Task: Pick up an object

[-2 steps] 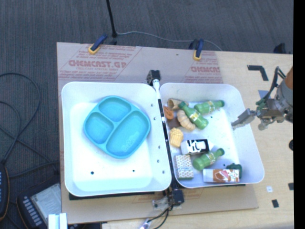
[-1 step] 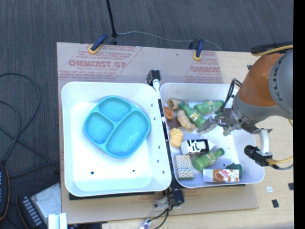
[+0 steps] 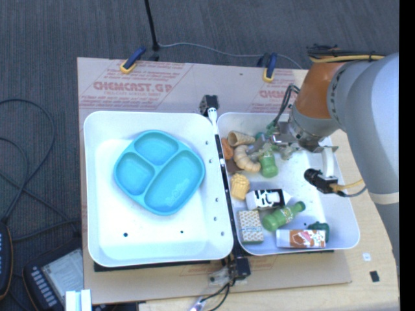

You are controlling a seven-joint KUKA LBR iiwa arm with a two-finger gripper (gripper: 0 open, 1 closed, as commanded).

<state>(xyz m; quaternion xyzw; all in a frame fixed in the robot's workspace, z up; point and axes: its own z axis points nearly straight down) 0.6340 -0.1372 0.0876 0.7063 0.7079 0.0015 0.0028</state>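
Right bin (image 3: 343, 235), contents listed from its near wall outward. Near wall: red-and-white carton (image 3: 301, 238), lying flat. Just beyond: green bottle (image 3: 280, 216), on its side, beside a tan waffle block (image 3: 250, 226). Mid-bin: black-and-white box (image 3: 267, 198); yellow corn (image 3: 240, 186). Far end: cream croissant-like piece (image 3: 245, 159), cone (image 3: 238, 138), green piece (image 3: 268, 167). Pincer (image 3: 280, 140) low over this far cluster, probably seeking a pick; spread and hold cannot be told. Left of the bin: blue divided plate (image 3: 159, 172).
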